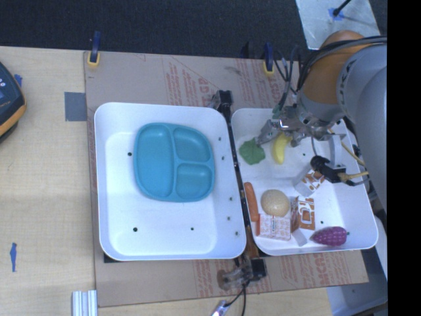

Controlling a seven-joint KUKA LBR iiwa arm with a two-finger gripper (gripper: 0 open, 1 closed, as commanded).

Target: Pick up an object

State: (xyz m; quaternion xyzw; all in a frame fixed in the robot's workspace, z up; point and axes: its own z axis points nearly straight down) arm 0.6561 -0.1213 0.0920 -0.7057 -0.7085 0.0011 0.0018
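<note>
**Workbench under even light**

A pale wooden bench (39,176) carries a brown cardboard sheet (171,78) held by 2 blue clamps (95,48). Dark carpet (164,8) lies beyond, with grey tape (75,106) on the wood.

- One fixed camera looks down on me from above the bench, at a slant.
- Its frame takes in both white bins: left bin (105,176), right bin (358,209).
- My arm (342,71) enters from the frame's right side.
- Distance is moderate; bench edges, clamps and dark floor beyond the far edge are included.
</note>
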